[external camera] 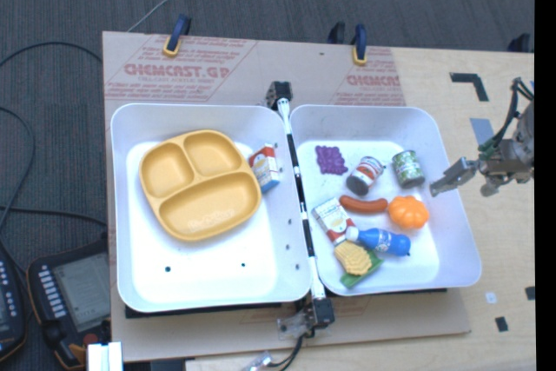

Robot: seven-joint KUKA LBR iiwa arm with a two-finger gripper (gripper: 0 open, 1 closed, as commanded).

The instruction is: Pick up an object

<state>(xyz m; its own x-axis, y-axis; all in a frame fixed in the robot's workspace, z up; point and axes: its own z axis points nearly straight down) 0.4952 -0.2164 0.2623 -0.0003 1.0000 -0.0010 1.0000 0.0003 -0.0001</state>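
The right bin [452, 230] holds several small items: purple grapes [330, 159], a red-and-white can [367, 174], a green can [406, 168], a sausage [365, 204], an orange [408, 211], a blue bottle [384, 241], a small carton [330, 220] and a corn cob [352, 258]. My gripper [469, 181] hangs over the right rim of this bin, just right of the green can and the orange. It is open, with nothing between its fingers.
In the left bin [130, 274] lie a yellow divided plate [200, 184] and a small carton [267, 167] near the divider. Two clamps [177, 32] [359, 44] hold the board at the back. A teach pendant [69, 287] sits at the lower left.
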